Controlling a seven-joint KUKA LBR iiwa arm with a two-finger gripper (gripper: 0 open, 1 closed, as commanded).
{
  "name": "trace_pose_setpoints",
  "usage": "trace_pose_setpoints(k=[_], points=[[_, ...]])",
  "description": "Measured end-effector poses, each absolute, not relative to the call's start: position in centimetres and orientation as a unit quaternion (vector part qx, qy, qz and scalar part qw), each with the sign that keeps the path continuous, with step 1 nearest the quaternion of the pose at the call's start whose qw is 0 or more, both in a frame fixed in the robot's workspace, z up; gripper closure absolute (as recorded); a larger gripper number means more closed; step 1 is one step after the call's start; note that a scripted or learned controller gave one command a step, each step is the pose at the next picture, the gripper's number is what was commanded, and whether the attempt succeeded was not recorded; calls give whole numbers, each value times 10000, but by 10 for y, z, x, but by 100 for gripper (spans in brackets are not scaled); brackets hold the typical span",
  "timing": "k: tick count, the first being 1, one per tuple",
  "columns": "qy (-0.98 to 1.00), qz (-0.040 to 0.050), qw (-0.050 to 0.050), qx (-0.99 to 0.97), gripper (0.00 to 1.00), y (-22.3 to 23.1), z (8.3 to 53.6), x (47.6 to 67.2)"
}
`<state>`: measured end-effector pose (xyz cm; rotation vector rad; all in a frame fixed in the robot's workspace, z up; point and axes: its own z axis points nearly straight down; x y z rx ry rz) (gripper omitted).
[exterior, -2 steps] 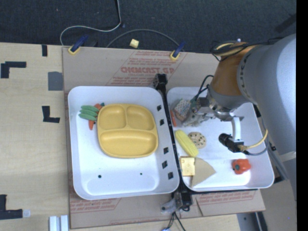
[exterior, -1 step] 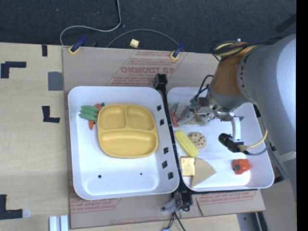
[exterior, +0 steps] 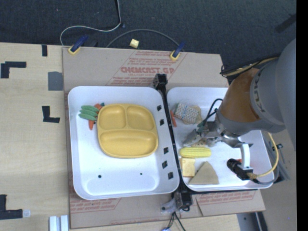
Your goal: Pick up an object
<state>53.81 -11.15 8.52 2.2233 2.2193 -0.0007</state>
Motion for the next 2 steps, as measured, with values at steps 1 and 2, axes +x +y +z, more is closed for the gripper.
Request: trace_pose_setpoints(k=[1, 2], points=[[7092, 19, 34, 7050, 0, -96, 85, 644], [7082, 4, 5, 7060, 0, -103, 84, 669]])
